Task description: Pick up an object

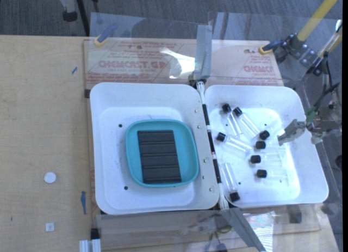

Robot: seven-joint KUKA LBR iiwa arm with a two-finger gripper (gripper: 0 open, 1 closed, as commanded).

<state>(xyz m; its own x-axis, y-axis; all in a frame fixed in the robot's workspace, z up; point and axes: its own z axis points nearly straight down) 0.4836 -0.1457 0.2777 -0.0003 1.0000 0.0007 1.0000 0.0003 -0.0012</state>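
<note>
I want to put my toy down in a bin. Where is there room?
Left bin: the teal tray fills the middle, leaving bare floor around it. Right bin: vials crowd the middle and left. Bare floor lies along the far wall and in the near right corner. The end effector sits by the right side.

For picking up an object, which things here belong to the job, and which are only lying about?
Job: gripper; clear vials with black caps in the right bin.
Lying about: teal tray with a black ribbed insert in the left bin; white disc on the bench.

Gripper (pixel 288 134) low at right, reaching leftward
</note>
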